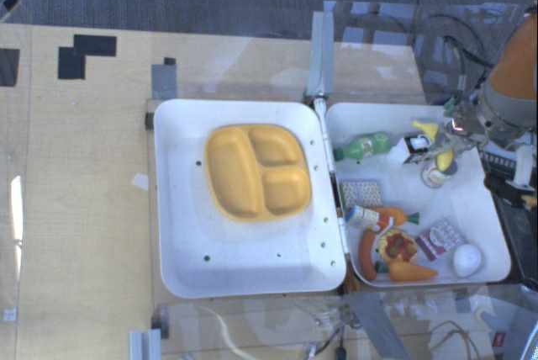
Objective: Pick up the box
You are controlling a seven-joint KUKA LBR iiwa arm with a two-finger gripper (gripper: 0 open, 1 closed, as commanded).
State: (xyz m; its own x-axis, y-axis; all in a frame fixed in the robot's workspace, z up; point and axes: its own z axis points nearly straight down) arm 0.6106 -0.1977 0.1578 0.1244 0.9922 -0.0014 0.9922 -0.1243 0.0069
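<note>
Orange-banded arm (513, 72) poises its gripper (454, 131), seemingly over the banana (443, 158).

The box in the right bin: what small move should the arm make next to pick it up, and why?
Probably bring the claw forward along the bin toward the box. The claw sits near the bin's far right corner, above the banana, while the box lies near the front, beside the white egg.

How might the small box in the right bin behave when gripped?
The small box looks like light cardboard, so it probably lifts easily but may crush. It lies flat, unlikely to roll. The white egg beside it could get nudged.
</note>
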